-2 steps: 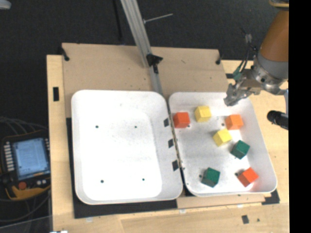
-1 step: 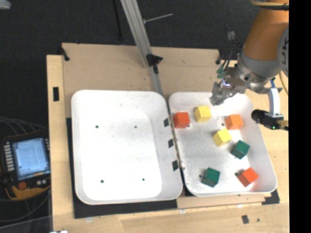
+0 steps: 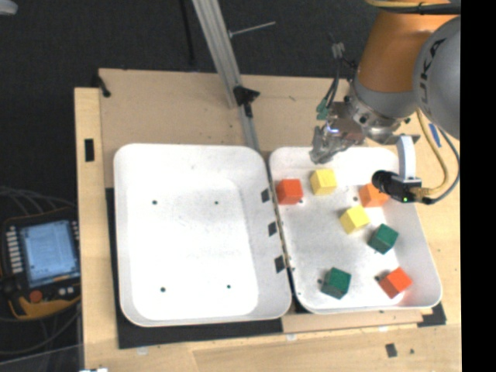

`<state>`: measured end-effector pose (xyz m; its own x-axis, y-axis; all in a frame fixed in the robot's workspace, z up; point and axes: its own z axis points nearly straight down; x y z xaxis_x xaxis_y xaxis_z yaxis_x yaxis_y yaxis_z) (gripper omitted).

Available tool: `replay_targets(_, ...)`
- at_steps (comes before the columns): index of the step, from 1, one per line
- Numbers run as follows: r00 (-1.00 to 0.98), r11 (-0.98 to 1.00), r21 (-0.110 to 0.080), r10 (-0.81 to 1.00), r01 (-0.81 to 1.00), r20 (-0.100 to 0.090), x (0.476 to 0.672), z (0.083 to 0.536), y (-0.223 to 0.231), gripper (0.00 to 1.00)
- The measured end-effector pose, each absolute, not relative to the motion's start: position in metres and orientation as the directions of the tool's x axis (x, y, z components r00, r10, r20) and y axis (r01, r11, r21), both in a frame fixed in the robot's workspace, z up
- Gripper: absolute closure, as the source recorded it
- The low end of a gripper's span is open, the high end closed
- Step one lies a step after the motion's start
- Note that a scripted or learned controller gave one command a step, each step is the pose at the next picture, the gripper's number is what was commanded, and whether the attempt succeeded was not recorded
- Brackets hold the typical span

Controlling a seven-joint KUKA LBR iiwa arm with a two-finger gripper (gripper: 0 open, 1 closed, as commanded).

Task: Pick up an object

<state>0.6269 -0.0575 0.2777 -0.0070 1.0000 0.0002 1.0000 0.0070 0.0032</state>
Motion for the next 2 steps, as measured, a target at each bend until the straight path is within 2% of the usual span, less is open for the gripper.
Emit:
replay_targets(1, -0.007, 0.007, 0.003, 1.0, 1.0, 0.0, 0.63, 0.278, -0.009, 1.0)
replay_targets(2, -0.006, 0.006, -0.002, 1.0, 1.0, -0.001, 0.631, 0.256, 0.044, 1.0)
